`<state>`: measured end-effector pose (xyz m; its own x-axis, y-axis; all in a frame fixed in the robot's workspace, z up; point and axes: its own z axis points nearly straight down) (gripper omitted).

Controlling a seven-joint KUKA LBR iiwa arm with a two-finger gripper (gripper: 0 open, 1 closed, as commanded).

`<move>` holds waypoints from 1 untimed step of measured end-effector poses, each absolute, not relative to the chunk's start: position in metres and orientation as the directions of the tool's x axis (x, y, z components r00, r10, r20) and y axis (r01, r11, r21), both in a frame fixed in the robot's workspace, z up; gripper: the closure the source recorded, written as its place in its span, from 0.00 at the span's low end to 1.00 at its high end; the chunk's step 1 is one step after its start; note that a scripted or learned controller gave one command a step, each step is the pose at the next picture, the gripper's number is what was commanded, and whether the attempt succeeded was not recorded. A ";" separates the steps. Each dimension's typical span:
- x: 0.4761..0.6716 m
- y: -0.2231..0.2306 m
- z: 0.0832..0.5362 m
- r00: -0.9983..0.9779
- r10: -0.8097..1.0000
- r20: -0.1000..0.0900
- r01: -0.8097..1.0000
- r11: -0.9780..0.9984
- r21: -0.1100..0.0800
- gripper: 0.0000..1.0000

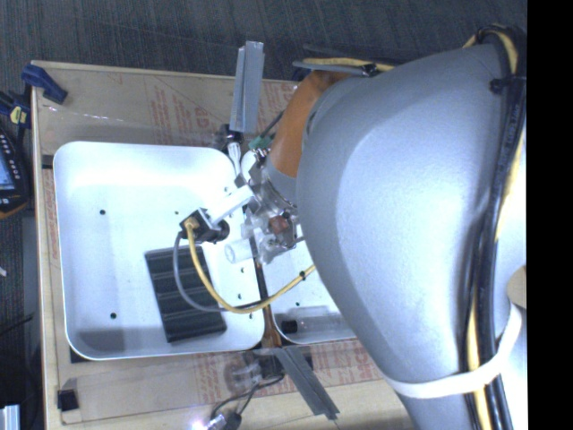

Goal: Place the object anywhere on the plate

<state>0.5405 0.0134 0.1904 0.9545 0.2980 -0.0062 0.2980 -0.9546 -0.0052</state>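
Camera view: black ribbed slab (pixel 183 296) in view-left bin (pixel 85 240), just beside jaws.

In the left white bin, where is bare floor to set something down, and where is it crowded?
The shallow white left bin is bare across its upper left and along the strip between its left wall and the black ribbed rectangular slab. It is crowded at the lower right, where the slab lies and the two-finger gripper hangs near the right wall.
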 end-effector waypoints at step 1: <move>0.480 0.048 0.190 0.769 0.639 -0.005 0.639 -0.769 -0.006 1.00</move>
